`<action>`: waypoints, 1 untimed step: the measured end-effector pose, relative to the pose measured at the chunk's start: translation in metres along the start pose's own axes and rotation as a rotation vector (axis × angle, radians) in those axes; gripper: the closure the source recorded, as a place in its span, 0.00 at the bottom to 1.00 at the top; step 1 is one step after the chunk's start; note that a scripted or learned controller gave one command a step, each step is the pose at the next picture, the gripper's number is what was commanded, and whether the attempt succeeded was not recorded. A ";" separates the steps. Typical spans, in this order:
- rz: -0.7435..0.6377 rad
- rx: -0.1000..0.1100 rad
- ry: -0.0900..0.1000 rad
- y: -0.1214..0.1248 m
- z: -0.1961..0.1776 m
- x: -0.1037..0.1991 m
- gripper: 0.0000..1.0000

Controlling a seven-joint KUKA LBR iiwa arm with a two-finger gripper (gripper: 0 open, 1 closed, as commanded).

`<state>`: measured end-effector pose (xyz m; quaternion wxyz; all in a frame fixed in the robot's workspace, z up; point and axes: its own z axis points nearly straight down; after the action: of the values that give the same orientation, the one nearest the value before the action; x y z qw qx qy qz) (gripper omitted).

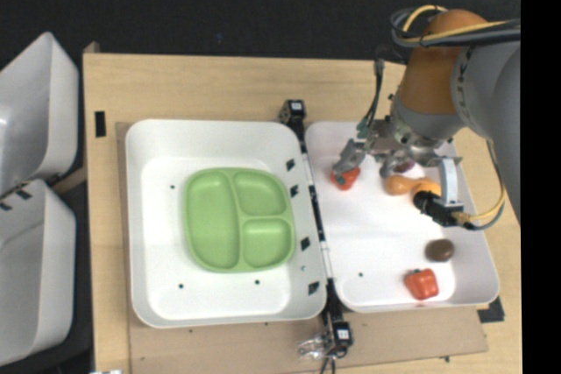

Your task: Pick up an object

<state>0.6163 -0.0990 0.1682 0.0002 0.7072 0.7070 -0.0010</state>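
we centre the pincer (372,155) over the orange-red piece (344,178); its grip state we cannot tell.

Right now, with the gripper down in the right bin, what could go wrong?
The gripper sits right at the small orange-red object, close to the bin's left wall, so it could nudge the object against the wall instead of grasping. The yellow-orange object lies under the wrist and may get knocked.

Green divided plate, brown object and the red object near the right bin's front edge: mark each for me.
Green divided plate (210,219), camera view, floor of its large left compartment.
Brown object (440,250), camera view, its top.
Red object (422,283), camera view, its middle.
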 end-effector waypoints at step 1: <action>0.002 0.001 -0.001 0.002 0.055 -0.011 0.00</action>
<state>0.6183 -0.1104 0.1129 0.0002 0.7080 0.7062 -0.0015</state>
